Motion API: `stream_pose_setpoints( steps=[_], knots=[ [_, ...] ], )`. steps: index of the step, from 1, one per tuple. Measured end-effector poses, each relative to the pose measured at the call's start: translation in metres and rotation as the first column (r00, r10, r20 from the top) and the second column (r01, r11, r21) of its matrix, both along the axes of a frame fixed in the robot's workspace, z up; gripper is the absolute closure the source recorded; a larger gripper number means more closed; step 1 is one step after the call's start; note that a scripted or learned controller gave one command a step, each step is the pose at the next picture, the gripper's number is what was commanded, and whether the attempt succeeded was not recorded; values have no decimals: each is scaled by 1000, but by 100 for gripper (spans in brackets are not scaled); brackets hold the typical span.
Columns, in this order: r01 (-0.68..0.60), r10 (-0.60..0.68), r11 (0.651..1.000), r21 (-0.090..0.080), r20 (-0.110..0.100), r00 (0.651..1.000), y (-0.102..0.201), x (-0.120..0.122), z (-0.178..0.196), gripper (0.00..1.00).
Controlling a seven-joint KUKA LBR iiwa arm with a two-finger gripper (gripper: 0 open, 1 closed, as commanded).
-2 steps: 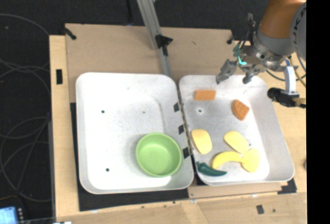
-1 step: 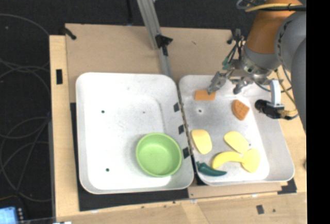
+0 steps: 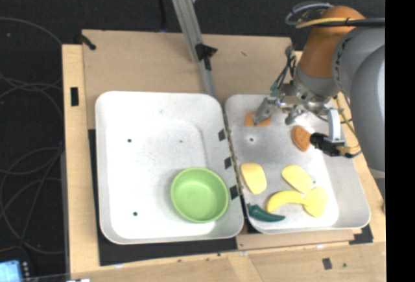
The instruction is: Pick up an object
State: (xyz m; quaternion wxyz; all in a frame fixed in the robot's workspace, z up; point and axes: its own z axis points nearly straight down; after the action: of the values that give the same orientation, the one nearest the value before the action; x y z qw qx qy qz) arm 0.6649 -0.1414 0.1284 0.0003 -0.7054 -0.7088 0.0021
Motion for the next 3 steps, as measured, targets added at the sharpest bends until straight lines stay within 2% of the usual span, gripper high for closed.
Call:
stream_pose_setpoints(
  steps=[1,2,3],
  knots=[
    [1,-1,1000,0,3,1000,-1,0,-27,0],
    [0,0,1000,-2,7,1000,-2,1,-15,100],
    [1,-1,1000,2,11,1000,0,13,39,100]
  ],
)
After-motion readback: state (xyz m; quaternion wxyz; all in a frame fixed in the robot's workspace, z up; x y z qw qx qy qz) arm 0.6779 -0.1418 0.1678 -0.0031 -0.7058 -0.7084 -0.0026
